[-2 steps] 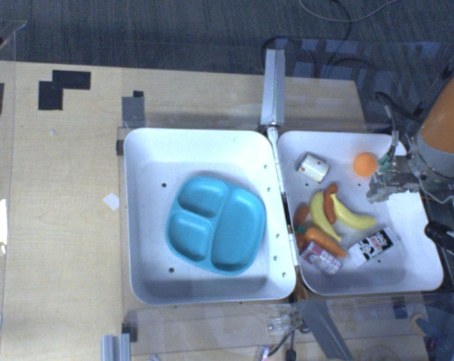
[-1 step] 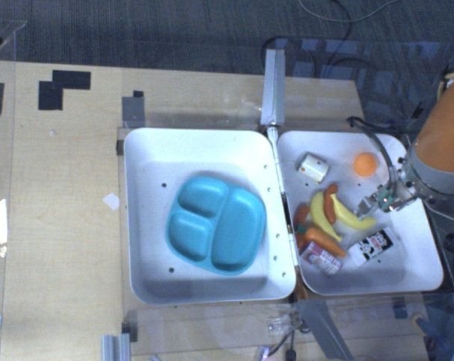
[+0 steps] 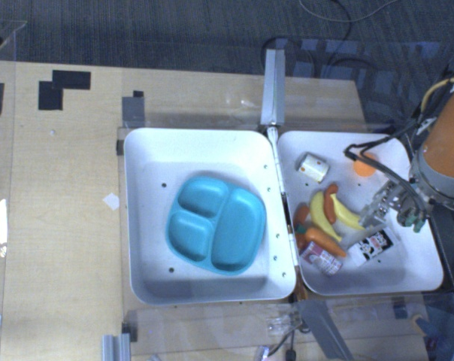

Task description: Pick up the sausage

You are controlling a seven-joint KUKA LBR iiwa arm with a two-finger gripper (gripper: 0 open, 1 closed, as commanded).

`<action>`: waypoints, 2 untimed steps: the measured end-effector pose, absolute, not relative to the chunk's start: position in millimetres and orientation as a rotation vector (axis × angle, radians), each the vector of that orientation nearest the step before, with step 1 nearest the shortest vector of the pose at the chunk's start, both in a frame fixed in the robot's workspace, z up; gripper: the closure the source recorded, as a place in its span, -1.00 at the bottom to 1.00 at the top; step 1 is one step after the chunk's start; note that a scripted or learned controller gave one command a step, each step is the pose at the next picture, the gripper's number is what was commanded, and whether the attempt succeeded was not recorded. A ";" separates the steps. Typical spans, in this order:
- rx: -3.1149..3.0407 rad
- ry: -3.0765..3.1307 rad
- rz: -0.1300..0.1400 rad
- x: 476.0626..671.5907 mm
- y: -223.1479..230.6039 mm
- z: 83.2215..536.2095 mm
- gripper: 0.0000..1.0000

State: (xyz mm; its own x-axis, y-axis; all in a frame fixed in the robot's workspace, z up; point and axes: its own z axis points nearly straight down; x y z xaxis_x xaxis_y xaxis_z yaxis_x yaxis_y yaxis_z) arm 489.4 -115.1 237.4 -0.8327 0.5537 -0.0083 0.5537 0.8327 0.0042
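The gripper (image 3: 379,211) hangs over the right bin (image 3: 407,280), its metal fingers pointing toward the pile of things on the bin's floor; whether they stand wide or narrow cannot be told from this view, and nothing is seen between them. Just below the gripper lies a small black-and-white card (image 3: 375,244), flat on the bin floor. Just to the left of the gripper lies the banana (image 3: 340,213), slanting, and the sausage (image 3: 330,201), reddish brown, rests against the banana's far side with its upper end poking out, a little left of the gripper and apart from it. Lower left of the gripper lies a carrot (image 3: 322,238), and beside it a red-and-white packet (image 3: 322,257). Another reddish piece (image 3: 301,216) sits at the bin's left wall, beyond the banana. Up and to the left of the gripper a small white can (image 3: 313,167) lies on its side, and straight above the gripper an orange ball (image 3: 364,168) sits near a black cable. Well to the left, past the wall between the bins, the left bin (image 3: 148,171) holds a blue tray (image 3: 216,224) with three compartments. Both bins stand on the pale wooden desk (image 3: 54,201)
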 end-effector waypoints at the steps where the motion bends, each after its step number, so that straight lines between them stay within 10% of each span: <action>1: 0.533 3.085 0.003 489.4 -60.6 271.3 1.00; 2: -0.033 3.133 0.000 498.9 -72.3 252.0 1.00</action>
State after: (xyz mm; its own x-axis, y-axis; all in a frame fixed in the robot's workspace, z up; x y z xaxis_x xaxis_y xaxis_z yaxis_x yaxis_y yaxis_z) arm 498.9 -72.3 252.0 -0.9997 -0.0213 -0.0085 -0.0213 0.9998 0.0002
